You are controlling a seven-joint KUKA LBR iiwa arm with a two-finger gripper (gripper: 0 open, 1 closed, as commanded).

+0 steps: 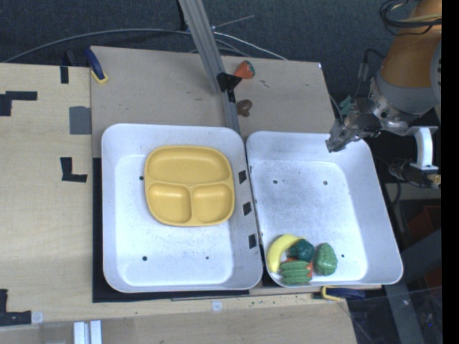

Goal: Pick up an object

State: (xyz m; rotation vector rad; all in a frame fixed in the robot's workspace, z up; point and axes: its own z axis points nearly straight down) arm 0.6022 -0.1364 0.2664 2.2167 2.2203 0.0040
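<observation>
A small pile of toy food lies in the front corner of the right bin [315, 192]: a yellow banana [280, 248], a dark green piece [302, 250], a green rounded vegetable [325, 259] and a green-and-red piece [295, 271]. My gripper [337, 144] hangs over the right bin's back right rim, far from the pile, with nothing visibly held. A yellow divided plate [190, 185] rests in the left bin [122, 213].
A grey pole [204, 34] slants up from a clamp at the back between the bins. Small orange and brown items [244, 70] lie on the bench behind the bins. Cables run along the back.
</observation>
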